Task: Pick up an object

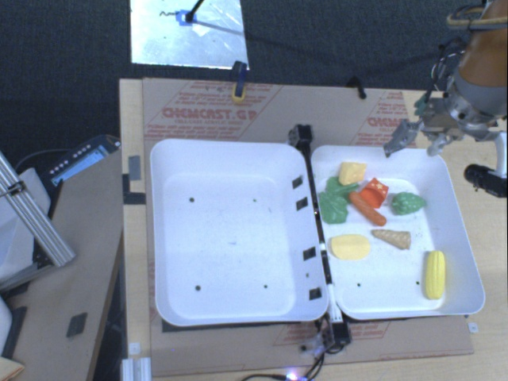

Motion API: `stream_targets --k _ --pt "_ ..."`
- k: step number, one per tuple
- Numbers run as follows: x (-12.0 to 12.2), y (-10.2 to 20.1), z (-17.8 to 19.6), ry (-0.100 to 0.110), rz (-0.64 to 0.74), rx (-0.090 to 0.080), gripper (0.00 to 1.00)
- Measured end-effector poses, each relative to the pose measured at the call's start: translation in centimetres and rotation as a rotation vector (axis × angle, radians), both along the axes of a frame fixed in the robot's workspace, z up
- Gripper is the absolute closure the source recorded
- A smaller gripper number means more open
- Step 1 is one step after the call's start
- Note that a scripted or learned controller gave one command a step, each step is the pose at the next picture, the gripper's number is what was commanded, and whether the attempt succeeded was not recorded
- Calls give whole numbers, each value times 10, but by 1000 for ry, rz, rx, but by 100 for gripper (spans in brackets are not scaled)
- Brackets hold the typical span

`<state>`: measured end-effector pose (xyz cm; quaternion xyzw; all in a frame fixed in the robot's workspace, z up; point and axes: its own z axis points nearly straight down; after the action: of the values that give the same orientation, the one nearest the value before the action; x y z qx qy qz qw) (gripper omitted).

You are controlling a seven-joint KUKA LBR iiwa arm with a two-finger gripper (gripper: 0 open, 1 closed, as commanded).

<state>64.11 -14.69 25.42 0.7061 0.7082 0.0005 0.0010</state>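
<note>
2 white bins are seen side by side on the desk (135, 236); the left bin (230, 228) is bordered on its right by the right bin (456, 236), with black clips along the seam between them. The end effector (419, 139) is seen at the upper right, above the far rim of the right bin; its 2 fingers are spread apart, with nothing between them; one fingertip (394, 145) is pointed down and to the left, the other is set near the bin's far edge. Inside the right bin, a yellow block (352, 172) is placed near the far wall; an orange block (374, 189) is set just beside it; a carrot (367, 208) is laid at a slant, touching a green leaf (335, 200); a green lump (407, 203) is found to the right of the carrot. Nearer the front, a yellow disc (350, 247) and a tan cone (392, 238) are laid close together; a corn cob (434, 274) is set near the right wall, well apart from the rest.
</note>
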Motion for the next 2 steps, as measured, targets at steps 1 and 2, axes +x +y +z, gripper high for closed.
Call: stream_targets --k 1,2 --pt "13 59 -104 6 6 4 0" --pt "-4 34 -154 -12 2 -1 0"
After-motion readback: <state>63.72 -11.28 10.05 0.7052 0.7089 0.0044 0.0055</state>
